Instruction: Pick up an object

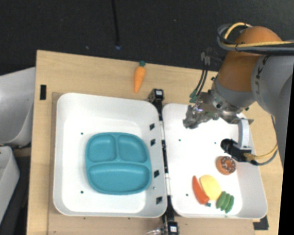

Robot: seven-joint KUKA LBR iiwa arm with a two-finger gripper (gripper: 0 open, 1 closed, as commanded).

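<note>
On the tabletop (47, 74), the left bin (65, 132) holds a teal tray (116, 163). The tool (193, 119) hovers at the right bin's (186, 144) far-left; its grip I cannot tell. Toy foods (210, 190) lie near-right: travel there, centre, then descend.

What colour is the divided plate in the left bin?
The divided plate is teal blue, clear in the camera view.

Pale wood-look bench (99, 76), matt, fine grain. 2 white bins (67, 194), smooth plastic with soft gloss. Teal divided plate (116, 163) near the left bin's middle, matt plastic. Toy carrot (139, 76) at the bench's far edge, smooth and plastic-looking. Arm's orange band (243, 61), glossy; grey shell (274, 80) beside it, matt.
</note>
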